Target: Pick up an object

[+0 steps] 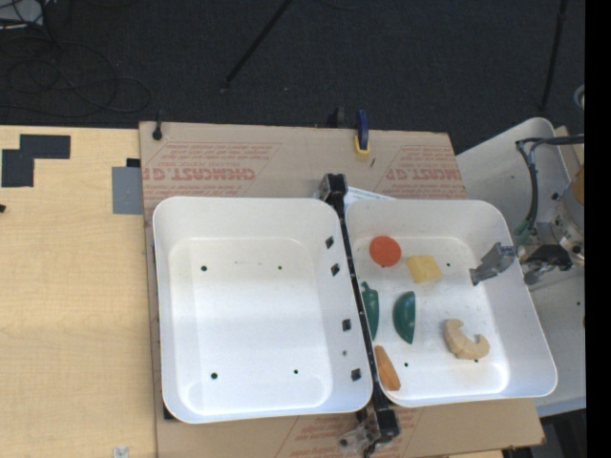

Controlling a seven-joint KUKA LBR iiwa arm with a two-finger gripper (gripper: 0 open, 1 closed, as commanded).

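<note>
The right bin (434,382) holds several small objects. A red-orange round piece (385,250) lies near its back, with a yellow block (424,269) just right of it. A dark green curved piece (406,316) sits mid-bin, and a second green piece (369,310) rests against the divider. At the front left lies an orange carrot-like piece (387,367), and at the front right a beige curved piece (465,341). My gripper (492,263) hangs over the bin's right side, right of the yellow block and apart from every object. Nothing is visibly held.
The left bin (248,313) sits beside the right one, with black clips along the shared wall (346,299). Both bins rest on cardboard (239,165), which a blue and yellow clamp (362,134) pins at the back. A wooden bench top (67,303) extends to the left.
</note>
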